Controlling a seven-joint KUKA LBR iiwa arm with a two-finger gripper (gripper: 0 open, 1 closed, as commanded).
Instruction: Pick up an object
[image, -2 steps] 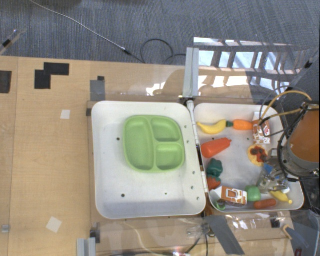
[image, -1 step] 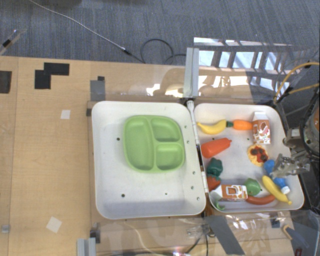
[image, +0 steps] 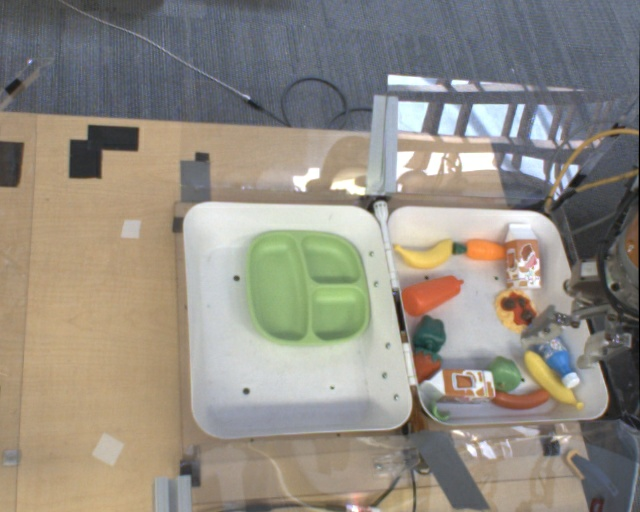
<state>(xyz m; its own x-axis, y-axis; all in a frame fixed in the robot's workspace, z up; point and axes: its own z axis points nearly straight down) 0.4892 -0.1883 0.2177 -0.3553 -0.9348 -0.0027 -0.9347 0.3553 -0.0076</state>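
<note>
My gripper (image: 577, 337) hangs over the right edge of the right bin (image: 470, 222). It is open, its fingers spread apart. Just below and between them lies a small blue bottle (image: 556, 359), with a yellow banana (image: 550, 378) beside it. A pizza slice (image: 514, 309) lies left of the near finger. Nothing is held between the fingers. Further into the bin lie a second banana (image: 424, 254), a carrot (image: 484, 250), a milk carton (image: 522, 257) and an orange-red bottle (image: 432, 293).
A green pepper (image: 430, 334), a juice box (image: 468, 384), a green piece (image: 507, 373) and a red chili (image: 516, 400) fill the bin's front. The left bin (image: 215, 330) bears a green divided plate (image: 306, 286). Cables run at the far right.
</note>
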